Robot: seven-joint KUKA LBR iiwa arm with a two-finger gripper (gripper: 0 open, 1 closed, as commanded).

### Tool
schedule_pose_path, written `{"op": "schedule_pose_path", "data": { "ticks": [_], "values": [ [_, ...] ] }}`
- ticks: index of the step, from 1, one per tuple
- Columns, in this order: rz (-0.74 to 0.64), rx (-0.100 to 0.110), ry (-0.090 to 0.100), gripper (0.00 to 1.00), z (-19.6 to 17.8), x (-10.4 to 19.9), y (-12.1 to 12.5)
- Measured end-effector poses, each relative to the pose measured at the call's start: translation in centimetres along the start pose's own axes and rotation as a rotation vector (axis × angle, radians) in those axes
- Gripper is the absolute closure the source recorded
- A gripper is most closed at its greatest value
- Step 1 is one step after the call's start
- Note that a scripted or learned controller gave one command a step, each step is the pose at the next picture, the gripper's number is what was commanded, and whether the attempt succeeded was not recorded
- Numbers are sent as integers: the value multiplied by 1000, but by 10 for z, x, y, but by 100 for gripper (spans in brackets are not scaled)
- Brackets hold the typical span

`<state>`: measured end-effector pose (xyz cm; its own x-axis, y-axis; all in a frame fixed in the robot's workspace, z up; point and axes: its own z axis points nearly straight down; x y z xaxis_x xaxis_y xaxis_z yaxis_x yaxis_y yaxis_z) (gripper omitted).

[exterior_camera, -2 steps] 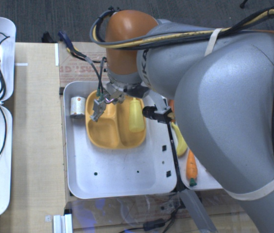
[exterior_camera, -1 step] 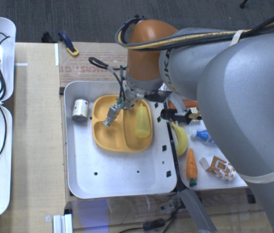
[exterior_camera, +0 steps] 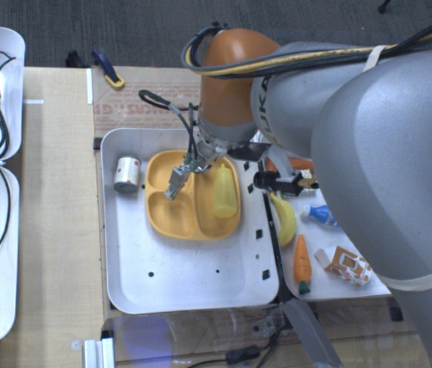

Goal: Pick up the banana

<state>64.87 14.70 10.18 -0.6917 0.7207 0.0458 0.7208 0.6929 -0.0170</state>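
The banana (exterior_camera: 283,219) lies in the right bin, just past the divider between the two bins, partly under a black part of the arm. My gripper (exterior_camera: 178,181) hangs over the left bin, above the middle of a yellow divided plate (exterior_camera: 171,219). It is well left of the banana and nothing shows in it. The big grey arm with its orange band (exterior_camera: 231,75) covers most of the right bin.
A silver can (exterior_camera: 126,173) lies in the left bin (exterior_camera: 111,228) beside the plate. A pale yellow-green object (exterior_camera: 224,191) rests on the plate's right side. Near the banana are a carrot (exterior_camera: 301,261), a blue and white item (exterior_camera: 319,215) and a brown patterned box (exterior_camera: 348,266).
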Motion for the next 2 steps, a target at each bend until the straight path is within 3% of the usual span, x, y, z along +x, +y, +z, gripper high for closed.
{"op": "schedule_pose_path", "data": {
  "ticks": [1, 2],
  "values": [
    [-81, -15, -48, 100, -184, 82, 26],
    [-94, -14, -49, 100, -338, 49, 30]
  ]
}}
